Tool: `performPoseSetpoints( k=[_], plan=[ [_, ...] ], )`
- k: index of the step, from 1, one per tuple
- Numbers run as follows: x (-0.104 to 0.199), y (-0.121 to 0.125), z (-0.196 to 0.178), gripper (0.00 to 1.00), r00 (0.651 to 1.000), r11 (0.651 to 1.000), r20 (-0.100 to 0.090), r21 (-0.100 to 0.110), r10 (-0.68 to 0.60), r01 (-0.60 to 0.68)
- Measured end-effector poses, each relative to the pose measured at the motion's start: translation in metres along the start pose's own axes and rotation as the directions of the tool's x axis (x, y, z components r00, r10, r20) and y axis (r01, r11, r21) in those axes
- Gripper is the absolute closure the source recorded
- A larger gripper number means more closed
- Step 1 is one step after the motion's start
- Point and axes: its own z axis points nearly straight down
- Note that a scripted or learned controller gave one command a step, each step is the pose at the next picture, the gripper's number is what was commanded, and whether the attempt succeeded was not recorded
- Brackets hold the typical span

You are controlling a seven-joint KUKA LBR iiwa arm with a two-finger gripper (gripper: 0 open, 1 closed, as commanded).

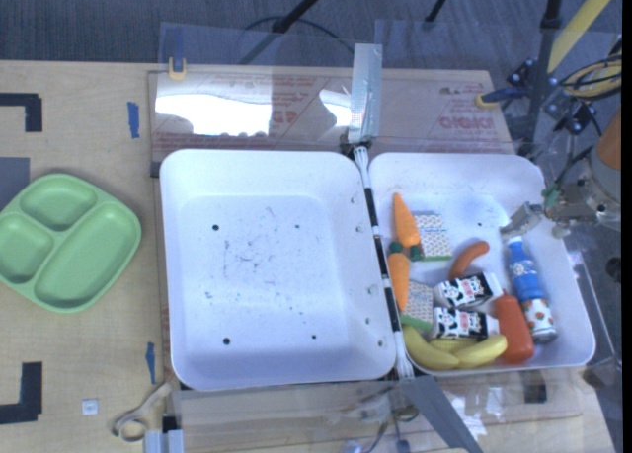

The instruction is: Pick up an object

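While the left bin (267, 264) carries only faint scratches on its white floor, the right bin (474, 185) holds all the things, gathered in its near half. Two carrots (405, 224) lie one behind the other along the wall that divides the bins. Beside them there is a small sausage (469, 256), and just in front of it two black-and-white milk cartons (464, 291) lie close together. A banana (454, 352) lies curved along the near wall, with a red block (513, 328) touching its right end. A blue bottle (526, 283) lies to the right of the cartons, and its cap end points toward the hand.

The hand (528, 214) is at the right rim of the right bin, above the bottle's far end. I cannot tell how it stands, and I see nothing held in it. On the desk (79, 106), well apart to the left, rests a green divided plate (67, 242).
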Motion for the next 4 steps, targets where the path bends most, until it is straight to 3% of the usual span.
performPoseSetpoints(
  k=[2,4],
  plan=[
    [0.0045,-0.0117,0.0162,0.00,1.000,0.999,0.007,-0.038,0.009,-0.008],
    [0.0039,-0.0126,0.0169,0.00,1.000,0.999,0.008,-0.036,-0.028,0.028]
  ],
)
